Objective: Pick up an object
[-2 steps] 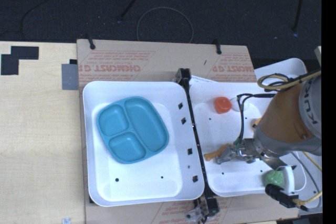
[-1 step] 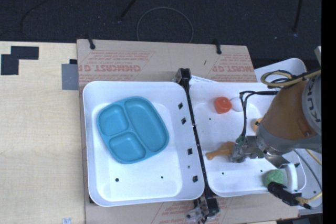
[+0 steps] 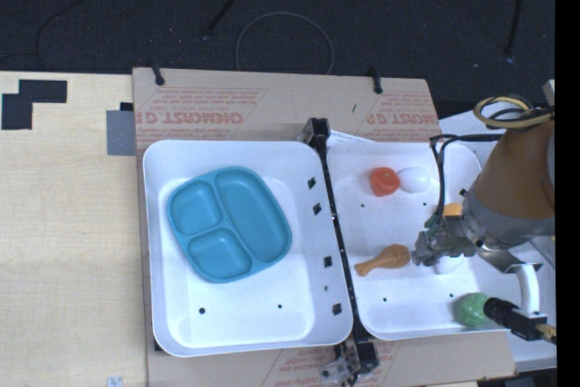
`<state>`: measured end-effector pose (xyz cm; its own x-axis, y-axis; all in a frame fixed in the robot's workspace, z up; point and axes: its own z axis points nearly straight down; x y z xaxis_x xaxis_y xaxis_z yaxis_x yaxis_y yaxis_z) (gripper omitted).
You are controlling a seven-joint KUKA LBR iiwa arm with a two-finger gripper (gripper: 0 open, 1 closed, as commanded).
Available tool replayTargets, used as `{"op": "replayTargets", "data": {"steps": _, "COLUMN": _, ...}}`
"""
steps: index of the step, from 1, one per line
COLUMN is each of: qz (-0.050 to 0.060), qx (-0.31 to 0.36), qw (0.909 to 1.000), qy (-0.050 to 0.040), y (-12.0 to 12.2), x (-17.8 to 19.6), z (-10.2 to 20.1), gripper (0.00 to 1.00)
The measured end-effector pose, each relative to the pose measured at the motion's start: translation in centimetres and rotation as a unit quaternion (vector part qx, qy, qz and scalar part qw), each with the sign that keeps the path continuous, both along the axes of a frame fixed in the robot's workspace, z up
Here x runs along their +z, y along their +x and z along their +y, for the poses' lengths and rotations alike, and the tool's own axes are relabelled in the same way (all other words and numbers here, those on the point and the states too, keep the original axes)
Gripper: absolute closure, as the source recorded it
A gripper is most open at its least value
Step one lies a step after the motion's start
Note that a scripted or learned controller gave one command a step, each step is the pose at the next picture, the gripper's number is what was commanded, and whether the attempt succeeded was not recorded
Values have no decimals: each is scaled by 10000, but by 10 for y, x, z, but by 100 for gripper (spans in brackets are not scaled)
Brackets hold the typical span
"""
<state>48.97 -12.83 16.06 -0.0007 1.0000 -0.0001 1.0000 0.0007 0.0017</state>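
Lying in two bins [image 3: 159,195]: one blue plate [image 3: 228,222], one drumstick [image 3: 384,261].

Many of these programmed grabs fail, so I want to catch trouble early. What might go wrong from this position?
The pincer sits at the thick end of the brown drumstick-shaped toy, so it may only nudge it aside. A white object lies right beside the pincer and could be bumped or caught instead.

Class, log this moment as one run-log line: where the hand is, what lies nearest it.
hand: low in right bin | nearest: brown drumstick toy, at hand tip | grasp: unclear | left bin: blue divided plate
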Motion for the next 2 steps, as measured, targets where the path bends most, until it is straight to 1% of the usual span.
{"op": "replayTargets", "data": {"steps": 1, "qz": -6, "qx": 4, "qw": 10000, "qy": 0, "y": 2, "x": 59, "z": 8, "gripper": 100}}
{"op": "replayTargets", "data": {"steps": 2, "qz": 0, "qx": 0, "qw": 10000, "qy": -1, "y": 2, "x": 97, "z": 7, "gripper": 100}}
